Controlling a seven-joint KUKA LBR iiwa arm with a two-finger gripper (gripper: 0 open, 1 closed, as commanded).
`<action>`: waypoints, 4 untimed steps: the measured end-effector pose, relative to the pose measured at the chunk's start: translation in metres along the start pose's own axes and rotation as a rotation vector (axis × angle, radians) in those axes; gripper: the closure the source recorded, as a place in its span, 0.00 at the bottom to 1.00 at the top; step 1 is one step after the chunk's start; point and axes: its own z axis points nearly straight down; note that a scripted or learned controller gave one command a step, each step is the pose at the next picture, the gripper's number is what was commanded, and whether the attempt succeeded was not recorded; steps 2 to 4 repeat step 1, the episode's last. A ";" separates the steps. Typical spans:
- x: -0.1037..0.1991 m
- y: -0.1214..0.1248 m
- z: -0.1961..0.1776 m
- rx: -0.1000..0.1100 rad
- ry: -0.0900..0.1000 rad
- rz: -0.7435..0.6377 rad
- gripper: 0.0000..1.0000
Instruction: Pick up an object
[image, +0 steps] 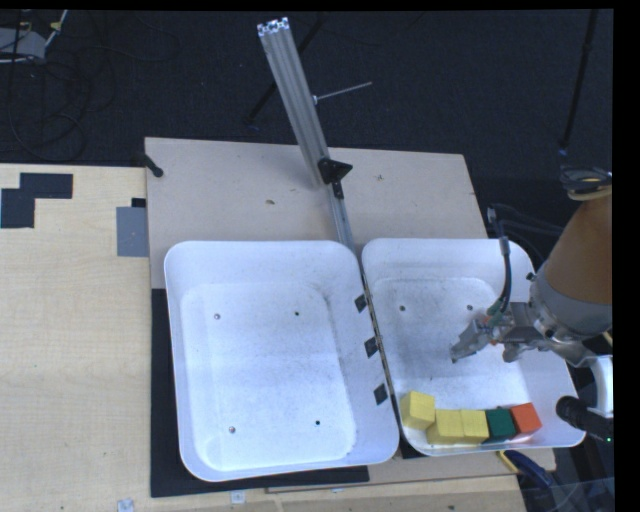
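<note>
Risk: the blocks sat packed in a row against the right bin's (440, 255) near wall, so the claw (470, 345) could jam on a neighbour or the wall and come up with nothing. Claw hung over mid right bin, nothing between its tips; spread or pressed together, could not tell. Yellow block (419, 408) lay nearest, toward the near edge; more yellow (460, 426), green (499, 424), orange (525, 417) ran on to the near right corner.

Two white bins (262, 262) (430, 255). Blocks in right bin: three yellow (419, 408) (449, 425) (474, 424), one green (500, 423), one orange (525, 417).
</note>
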 end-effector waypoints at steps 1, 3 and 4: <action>-0.056 0.057 0.063 0.003 -0.002 -0.004 0.00; -0.056 0.057 0.063 0.003 -0.002 -0.004 0.00; -0.056 0.057 0.063 0.003 -0.002 -0.004 0.00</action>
